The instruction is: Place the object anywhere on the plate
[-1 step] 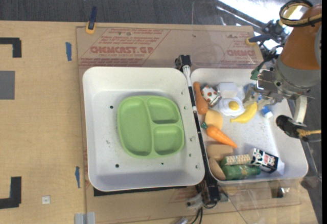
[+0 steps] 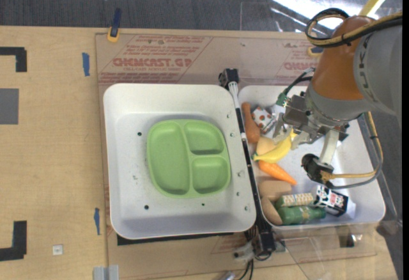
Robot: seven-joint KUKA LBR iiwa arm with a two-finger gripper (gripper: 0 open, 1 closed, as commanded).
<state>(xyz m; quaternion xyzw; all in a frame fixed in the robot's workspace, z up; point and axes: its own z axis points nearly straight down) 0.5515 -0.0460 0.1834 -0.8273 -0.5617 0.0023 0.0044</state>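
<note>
Near edge, right bin [image 2: 377,199]: I am seeing a green packet [image 2: 300,213] and a black-and-white carton [image 2: 332,200] lying along the near wall, with a tan rounded item [image 2: 271,199] just beside them.

Mid right bin: I am reading an orange carrot [image 2: 277,171] lying with its long axis running left-to-right and slightly toward me, narrow tip to the right. A yellow banana [image 2: 275,151] is sitting just beyond it, touching or nearly so, long axis slanting from lower left up to the right toward the gripper.

Gripper [image 2: 295,126]: I am watching it hang low over the banana's upper end. I cannot tell how far apart the jaws are standing, or whether anything is between them; the wrist hardware is covering that spot.

Task object: probably the banana, judging by where the gripper is working; it is lying in the right bin.

Left bin [image 2: 121,144]: the green plate [image 2: 188,157] is lying flat in the middle, three compartments, nothing on it.

Progress: I am judging the task as barely begun. Grasp unconfirmed; lift, carry across the divider and release onto the plate are all remaining.

Far right bin: a second carrot [image 2: 250,125] is lying along the left wall, long axis running near to far.
</note>
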